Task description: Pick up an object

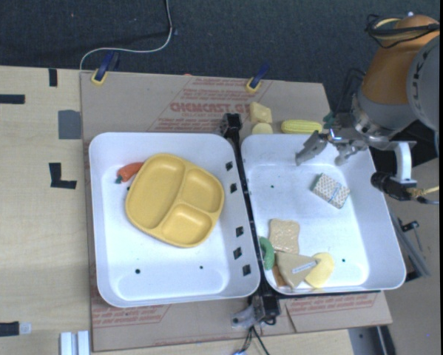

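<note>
Camera view. The arm (398, 72) enters from the right, and its hand (327, 151) is positioned over the far edge of the right bin (354, 220). The two fingers are spread wide apart, with nothing between them.

Right bin contents: a small patterned packet (330, 190) lies on the bin floor just beside and in front of the hand, apart from the fingers. Along the near edge sit a tan cracker-like square (285, 234), a beige wedge (295, 265) and a yellow rounded piece (321, 270), touching one another. A green item (266, 253) lies against the left wall of this bin.

Left bin (117, 257) contents: a yellow divided plate (174, 199) rests near the centre. An orange carrot-like item (129, 171) lies partly under its far-left rim.

On the table (29, 220), behind the right bin, lie a pale yellow block (260, 114) and a yellow corn-like piece (300, 126).
</note>
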`<state>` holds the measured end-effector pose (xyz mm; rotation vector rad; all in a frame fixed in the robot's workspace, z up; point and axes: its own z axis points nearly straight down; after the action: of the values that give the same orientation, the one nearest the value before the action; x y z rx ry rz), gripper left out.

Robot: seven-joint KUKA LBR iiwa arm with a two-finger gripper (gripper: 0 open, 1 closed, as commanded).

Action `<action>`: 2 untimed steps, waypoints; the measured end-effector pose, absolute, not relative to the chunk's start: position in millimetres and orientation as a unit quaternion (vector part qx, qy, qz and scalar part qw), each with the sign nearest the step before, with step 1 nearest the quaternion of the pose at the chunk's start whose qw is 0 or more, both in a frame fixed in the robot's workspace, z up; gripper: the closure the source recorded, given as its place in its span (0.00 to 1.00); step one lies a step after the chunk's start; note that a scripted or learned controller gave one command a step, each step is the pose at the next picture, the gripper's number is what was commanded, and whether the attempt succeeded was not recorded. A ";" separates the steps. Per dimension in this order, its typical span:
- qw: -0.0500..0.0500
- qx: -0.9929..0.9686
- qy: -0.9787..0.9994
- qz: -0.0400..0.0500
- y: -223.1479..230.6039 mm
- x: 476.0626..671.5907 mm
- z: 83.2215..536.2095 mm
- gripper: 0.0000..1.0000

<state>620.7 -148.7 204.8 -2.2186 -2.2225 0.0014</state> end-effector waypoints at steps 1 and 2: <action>0.001 -0.708 -0.706 0.002 -209.2 617.4 117.6 0.00; -0.008 -0.706 -0.708 0.000 -169.5 650.0 91.0 0.00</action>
<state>650.0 -169.5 91.0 -2.2287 -2.2366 -0.0001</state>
